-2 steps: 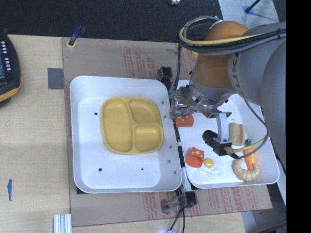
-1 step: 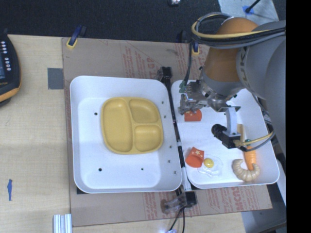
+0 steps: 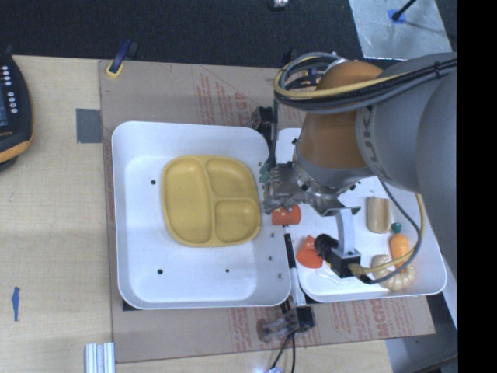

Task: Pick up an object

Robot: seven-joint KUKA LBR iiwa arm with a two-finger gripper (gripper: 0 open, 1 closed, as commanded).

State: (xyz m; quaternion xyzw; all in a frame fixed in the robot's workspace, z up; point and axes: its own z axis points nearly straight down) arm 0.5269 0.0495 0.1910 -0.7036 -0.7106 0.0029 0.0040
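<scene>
Counting one yellow plate (image 3: 210,200), two white bins (image 3: 132,208).

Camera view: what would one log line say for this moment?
arm: over right bin | gripper: at left edge, by orange piece | grasp: unclear | yellow plate: in left bin

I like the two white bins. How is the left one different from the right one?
The left bin shows fully, while the arm covers much of the right bin. The left bin holds one big yellow divided plate; the right bin holds several small things, such as an orange carrot-like toy and a tan block. The left bin looks wider than the part of the right bin that shows. Both are white and shallow.
</scene>
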